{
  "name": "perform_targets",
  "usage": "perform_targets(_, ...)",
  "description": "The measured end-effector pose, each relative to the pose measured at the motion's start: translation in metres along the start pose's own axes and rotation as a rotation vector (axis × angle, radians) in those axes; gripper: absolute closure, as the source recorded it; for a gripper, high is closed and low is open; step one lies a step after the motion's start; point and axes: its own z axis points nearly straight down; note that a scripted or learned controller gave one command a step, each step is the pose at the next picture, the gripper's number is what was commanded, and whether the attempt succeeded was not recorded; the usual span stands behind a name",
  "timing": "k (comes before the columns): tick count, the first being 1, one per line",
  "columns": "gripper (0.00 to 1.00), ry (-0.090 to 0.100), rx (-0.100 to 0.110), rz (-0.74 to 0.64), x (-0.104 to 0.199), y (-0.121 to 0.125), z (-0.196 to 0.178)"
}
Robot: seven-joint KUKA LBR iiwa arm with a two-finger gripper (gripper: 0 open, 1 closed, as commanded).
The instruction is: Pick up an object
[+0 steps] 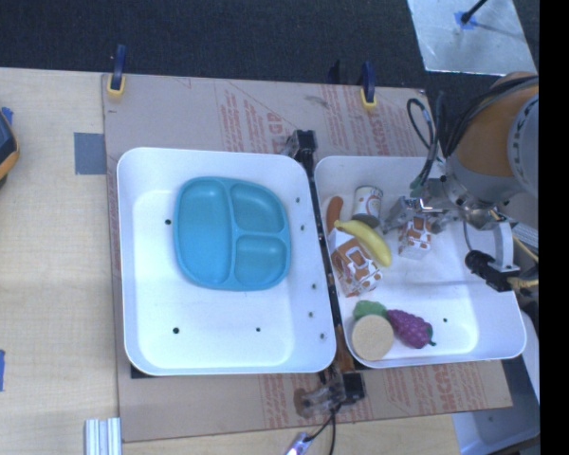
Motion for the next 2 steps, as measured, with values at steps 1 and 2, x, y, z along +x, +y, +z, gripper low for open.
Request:
perform_targets(1, 1.0, 0.0, 0.001, -0.001, -0.001, 0.0, -0.011)
perform_targets(2, 1.0, 0.002, -0.003, -0.002, 0.068, 0.007, -0.066)
